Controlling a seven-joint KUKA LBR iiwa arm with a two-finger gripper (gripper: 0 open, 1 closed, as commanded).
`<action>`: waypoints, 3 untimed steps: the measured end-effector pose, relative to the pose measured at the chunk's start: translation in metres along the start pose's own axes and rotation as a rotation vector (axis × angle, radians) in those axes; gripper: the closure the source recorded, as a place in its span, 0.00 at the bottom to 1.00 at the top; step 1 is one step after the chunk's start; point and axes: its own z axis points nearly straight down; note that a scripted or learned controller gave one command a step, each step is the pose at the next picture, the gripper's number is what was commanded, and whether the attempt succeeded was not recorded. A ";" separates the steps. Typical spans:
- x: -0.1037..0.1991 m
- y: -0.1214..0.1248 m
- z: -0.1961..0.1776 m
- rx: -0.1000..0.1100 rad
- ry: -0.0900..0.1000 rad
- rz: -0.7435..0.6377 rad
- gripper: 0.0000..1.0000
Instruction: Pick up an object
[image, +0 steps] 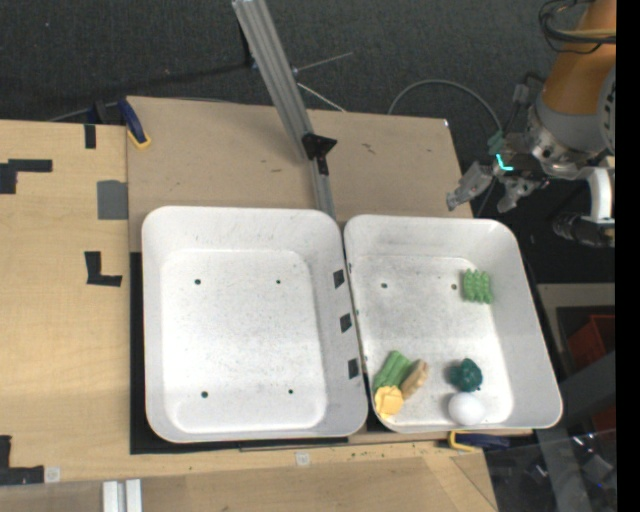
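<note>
Two shallow white bins sit side by side on a wooden bench, seen from the fixed overhead camera. The left bin (240, 320) holds nothing that can be picked; every candidate lies in the right bin (440, 240).

Four small items rest on that bin's floor. A green ridged block (477, 286) lies alone near the bin's right wall, well apart from the rest. Along the near edge, a green-and-yellow toy vegetable (396, 382) sits close to the divider between the bins, while a dark green knobbly piece (464, 375) touches or nearly touches a white ball (465, 408) toward the near right corner. The clustering at the low edge suggests the pieces have settled there loosely rather than been arranged.

The gripper (487, 187) hangs at the upper right, just beyond the far right corner of the right bin, above the bench rather than over any object. Its two dark fingers (466, 190) stand spread apart with nothing between them, a stance that fits an approach not yet begun. The arm's orange band (580, 70) shows above the wrist at the frame's top right.

With the block isolated and unobstructed, it looks the easier target; the ball and its neighbour crowd each other, which could foul a closing grasp.
</note>
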 end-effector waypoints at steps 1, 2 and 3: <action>0.000 0.001 -0.003 -0.005 -0.002 -0.001 0.00; 0.000 0.006 0.042 0.000 -0.002 -0.001 0.00; 0.007 -0.001 0.092 0.000 -0.001 0.000 0.00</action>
